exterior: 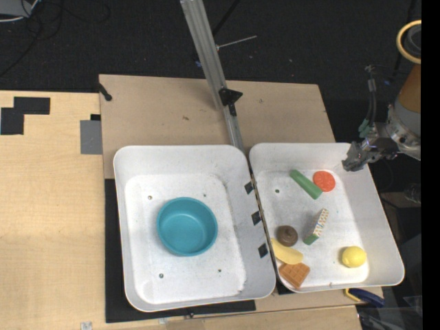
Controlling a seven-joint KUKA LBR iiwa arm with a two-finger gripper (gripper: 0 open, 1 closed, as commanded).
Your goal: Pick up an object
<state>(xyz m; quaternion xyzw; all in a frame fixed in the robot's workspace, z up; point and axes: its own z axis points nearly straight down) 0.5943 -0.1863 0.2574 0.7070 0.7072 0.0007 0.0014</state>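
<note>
The tool (356,158) hangs at the upper right edge of the right bin (385,239), over its rim near the far corner. Whether it is apart or together cannot be told from this slant; nothing shows in its grasp.

All the loose things in that bin lie toward 7 and 8 o'clock from the tool. Nearest is the red-orange disc (324,181), just beside the tool at about 8 o'clock, and touching or almost touching it on its 9 o'clock side is a green bar (304,184) lying at a slant. Farther off at 7 o'clock sits a small pale speckled block with a green end (317,225), and beside that a brown round piece (287,236). At the bin's near edge lie a yellow banana-like piece (287,254) and a tan waffle-like piece (295,274), touching each other. A yellow ball (353,256) rests at 6 o'clock from the tool, well apart from it.

The left bin (137,170) holds a teal bowl (187,226), upright.
</note>
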